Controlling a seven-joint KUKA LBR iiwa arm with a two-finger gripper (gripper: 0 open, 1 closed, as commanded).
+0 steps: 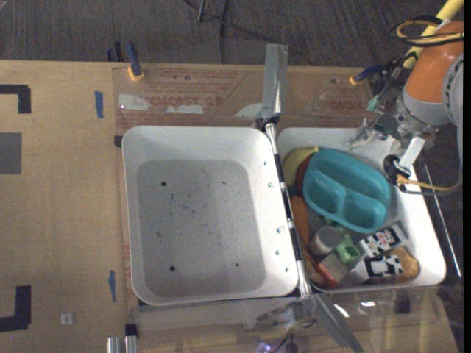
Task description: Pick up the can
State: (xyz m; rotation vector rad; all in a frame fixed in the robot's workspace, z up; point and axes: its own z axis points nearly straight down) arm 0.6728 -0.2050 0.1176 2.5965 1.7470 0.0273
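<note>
The can (pixel 326 239) is a small grey metal cylinder standing in the right bin (pixel 434 248), just below the teal divided tray (pixel 346 190) and touching a green block (pixel 347 254). My gripper (pixel 384 149) hangs over the bin's far right corner, well above and to the right of the can. Its fingers are spread open with nothing between them. The teal tray lies between the gripper and the can.
The right bin is crowded: a yellow object (pixel 296 162) and an orange one (pixel 300 219) by the left wall, a black-and-white box (pixel 384 240), and a brown item (pixel 331 269) near the front. The left bin (pixel 140 149) stands alongside. Cables trail by the wrist.
</note>
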